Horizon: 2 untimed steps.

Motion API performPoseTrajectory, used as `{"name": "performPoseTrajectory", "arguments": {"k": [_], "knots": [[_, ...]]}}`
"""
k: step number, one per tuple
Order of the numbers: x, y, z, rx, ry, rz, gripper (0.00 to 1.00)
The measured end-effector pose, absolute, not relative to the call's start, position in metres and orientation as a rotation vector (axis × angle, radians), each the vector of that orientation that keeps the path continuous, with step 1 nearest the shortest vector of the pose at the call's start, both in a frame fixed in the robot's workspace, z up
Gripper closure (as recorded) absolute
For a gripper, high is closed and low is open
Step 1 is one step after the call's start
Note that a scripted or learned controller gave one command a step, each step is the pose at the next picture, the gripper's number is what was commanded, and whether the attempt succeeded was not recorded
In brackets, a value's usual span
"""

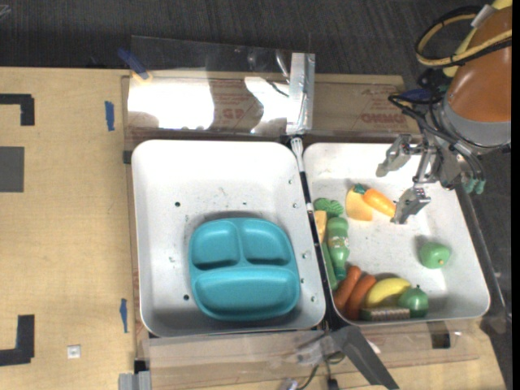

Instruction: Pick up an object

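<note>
A pale wooden desk (pixel 57 242) fills the left of the frame, its flat surface marked with black squares and short strips of blue tape; dark carpet-like floor runs along the top. Behind the bins lies a shiny, crinkled clear plastic sheet (pixel 215 96) that catches bright glare, over brown cardboard (pixel 357 108) printed with red lettering.

At centre sits the left bin (pixel 158 177), shallow, white and smooth with rounded corners and a few small dark holes. In its lower half rests a teal plastic tray (pixel 242 268), rounded and glossy, divided into two small compartments above one large one.

The right bin (pixel 463 291) touches it along a shared rim and holds toy food of moulded plastic. Along its left wall lie green vegetable pieces (pixel 335 238); at the lower edge an orange carrot (pixel 349 287), a yellow banana (pixel 385 289) and a green round piece (pixel 414 301) crowd together. A yellow and orange piece (pixel 366 203) lies near the bin's middle, and a green apple-like fruit (pixel 435 254) sits apart toward the right wall.

At upper right, the arm with its orange band (pixel 483 71) and looped yellow and black cables reaches in. Its metal claw (pixel 410 201) hangs over the right bin just right of the yellow and orange piece, fingers spread and holding nothing.
</note>
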<state>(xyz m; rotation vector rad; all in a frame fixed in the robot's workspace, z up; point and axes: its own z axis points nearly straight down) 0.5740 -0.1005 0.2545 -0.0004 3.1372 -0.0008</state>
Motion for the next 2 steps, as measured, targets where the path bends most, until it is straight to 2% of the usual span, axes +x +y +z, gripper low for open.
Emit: {"name": "performPoseTrajectory", "arguments": {"k": [1, 2], "knots": [[0.604, -0.113, 0.154, 0.225, 3.138, 0.002, 0.00], [0.642, -0.105, 0.088, 0.551, 3.084, 0.000, 0.00]]}}
